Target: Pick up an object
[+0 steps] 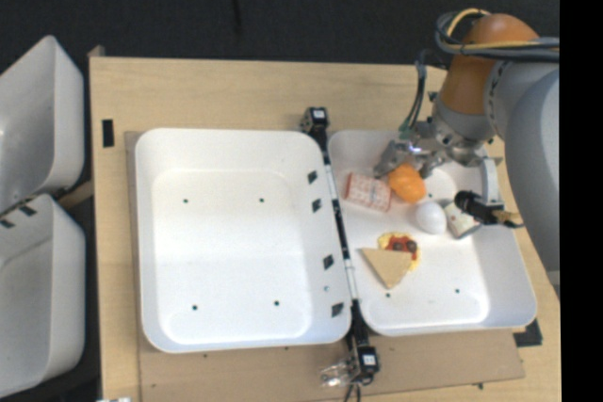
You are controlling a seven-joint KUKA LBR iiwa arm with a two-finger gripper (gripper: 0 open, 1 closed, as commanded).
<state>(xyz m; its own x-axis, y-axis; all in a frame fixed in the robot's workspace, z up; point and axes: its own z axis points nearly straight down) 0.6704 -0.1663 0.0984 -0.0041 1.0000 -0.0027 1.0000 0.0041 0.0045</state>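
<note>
Orange ball (pixel 408 184) sits in the right bin (pixel 471 306) right under the gripper (pixel 412 157), fingers seemingly straddling it but blurred, closure unclear; grasp step, next needs a firm close then lift.

At the frame's right, the grey arm (pixel 523 99) wears an orange band (pixel 480 61) above its wrist, with dark cables (pixel 416 104) looping alongside.

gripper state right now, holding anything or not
Two-finger gripper: down in the right white bin, right over the round orange object; whether it grips it cannot be told.
</note>
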